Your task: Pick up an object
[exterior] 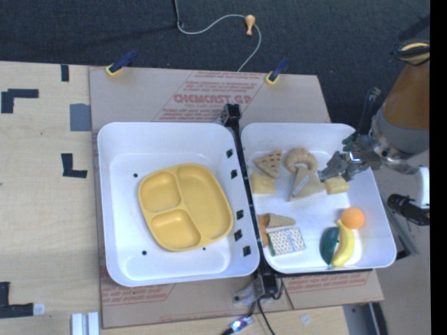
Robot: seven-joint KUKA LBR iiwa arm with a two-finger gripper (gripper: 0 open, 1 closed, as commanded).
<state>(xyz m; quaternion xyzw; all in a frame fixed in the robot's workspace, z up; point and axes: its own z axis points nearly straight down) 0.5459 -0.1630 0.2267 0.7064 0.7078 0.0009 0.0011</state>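
The grey arm with its orange band reaches in from the right, and its two-finger gripper hangs low over the far right part of the right-hand white bin, just above a small pale yellow block. The dark fingers look parted, with nothing between them, so by my reading the pick has not happened yet: every candidate lies loose in that bin. There is a tan croissant-shaped toy, a ridged wedge like a pizza slice, a grey cone, an orange ball, a yellow banana beside a dark green piece, and a small speckled card or box. The left white bin holds a yellow three-compartment plastic tray. As for writing, the cardboard sheet under the bins carries red print that seems to read "CHEMCAST", though the rest is too small to make out.
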